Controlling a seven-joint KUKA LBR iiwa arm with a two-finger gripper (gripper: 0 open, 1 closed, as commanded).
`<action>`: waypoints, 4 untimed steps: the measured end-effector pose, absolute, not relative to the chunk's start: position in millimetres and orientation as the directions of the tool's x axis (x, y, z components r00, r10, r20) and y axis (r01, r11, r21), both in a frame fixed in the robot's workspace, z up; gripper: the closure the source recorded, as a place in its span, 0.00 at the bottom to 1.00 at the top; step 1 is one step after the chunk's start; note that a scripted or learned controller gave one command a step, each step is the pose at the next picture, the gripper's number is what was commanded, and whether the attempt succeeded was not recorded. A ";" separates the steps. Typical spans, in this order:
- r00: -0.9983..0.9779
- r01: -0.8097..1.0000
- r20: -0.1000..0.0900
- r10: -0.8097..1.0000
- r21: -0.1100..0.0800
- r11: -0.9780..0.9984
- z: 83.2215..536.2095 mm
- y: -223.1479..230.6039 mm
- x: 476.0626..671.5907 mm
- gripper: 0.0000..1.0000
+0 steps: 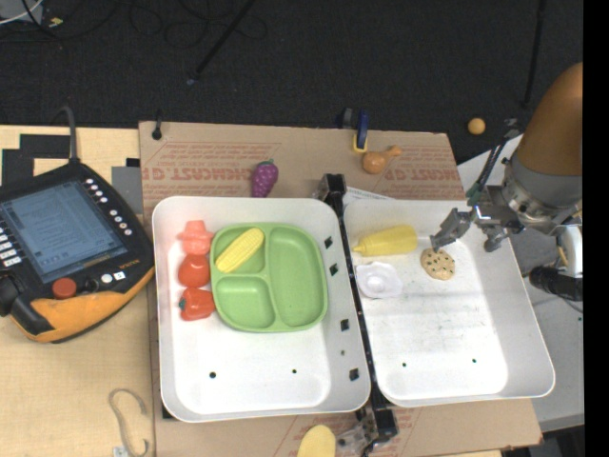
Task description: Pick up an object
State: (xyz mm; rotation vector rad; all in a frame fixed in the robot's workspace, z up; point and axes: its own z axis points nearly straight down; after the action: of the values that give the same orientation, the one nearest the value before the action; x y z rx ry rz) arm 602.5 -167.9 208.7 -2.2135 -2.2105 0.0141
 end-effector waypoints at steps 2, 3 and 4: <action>-0.002 1.000 0.002 1.000 -0.006 0.002 159.2 -169.5 596.5 0.00; 0.000 1.000 0.002 1.000 -0.006 0.000 105.8 -160.1 588.6 0.00; 0.001 1.000 0.002 1.000 -0.004 -0.001 86.4 -158.2 588.5 0.00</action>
State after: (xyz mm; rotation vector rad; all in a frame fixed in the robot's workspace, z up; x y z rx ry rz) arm 588.5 -158.2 86.4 -2.2195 -2.2175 0.0028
